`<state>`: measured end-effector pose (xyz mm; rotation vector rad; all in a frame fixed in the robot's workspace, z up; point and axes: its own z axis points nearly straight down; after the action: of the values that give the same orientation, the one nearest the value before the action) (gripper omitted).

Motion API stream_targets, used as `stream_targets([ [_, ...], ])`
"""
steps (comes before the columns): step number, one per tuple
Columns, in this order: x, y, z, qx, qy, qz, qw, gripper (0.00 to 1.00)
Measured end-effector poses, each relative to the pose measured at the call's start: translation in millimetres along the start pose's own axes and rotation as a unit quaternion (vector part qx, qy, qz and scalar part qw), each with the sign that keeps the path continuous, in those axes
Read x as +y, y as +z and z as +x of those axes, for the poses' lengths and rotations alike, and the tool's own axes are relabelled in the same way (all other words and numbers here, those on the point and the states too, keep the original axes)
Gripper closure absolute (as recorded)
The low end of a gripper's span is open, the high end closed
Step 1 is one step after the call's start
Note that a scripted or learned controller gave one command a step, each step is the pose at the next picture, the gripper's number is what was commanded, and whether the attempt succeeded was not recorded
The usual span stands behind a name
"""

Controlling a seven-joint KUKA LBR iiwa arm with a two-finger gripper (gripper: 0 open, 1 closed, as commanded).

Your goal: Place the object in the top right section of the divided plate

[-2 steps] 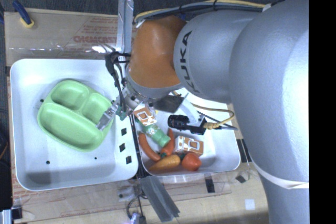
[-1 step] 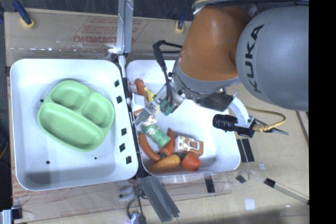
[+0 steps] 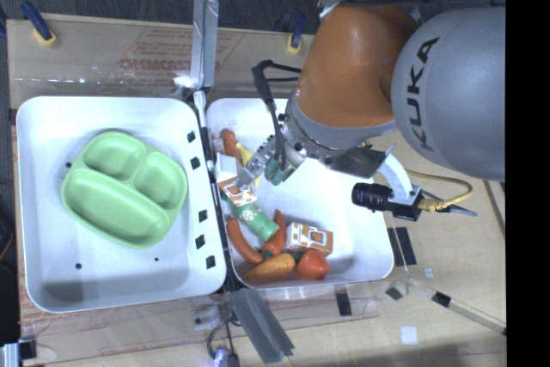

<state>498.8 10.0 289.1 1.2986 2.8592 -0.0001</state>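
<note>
The arm (image 3: 387, 90) is hanging over the right bin (image 3: 369, 258), its gripper (image 3: 266, 168) sitting low by that bin's left wall above the food pile; I cannot tell the claw's state. The green divided plate (image 3: 125, 189) is lying in the left bin (image 3: 43, 271), its top right section bare. Risk, judging: toys (image 3: 275, 245) are crowding the bin's lower left corner, so a grab may be snagging two or slipping off.

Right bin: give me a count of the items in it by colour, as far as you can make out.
Orange or red: 5, including the carrot, tomato and sausage
Green: 1, the bottle
Yellow: 1
Printed cartons: 2
Total: 9, some partly hidden.
</note>
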Motion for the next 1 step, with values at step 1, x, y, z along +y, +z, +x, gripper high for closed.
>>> stream_targets([
  [1,104.1,89.3,45.3,0.001,-0.001,0.002,1.0000,1.00],
])
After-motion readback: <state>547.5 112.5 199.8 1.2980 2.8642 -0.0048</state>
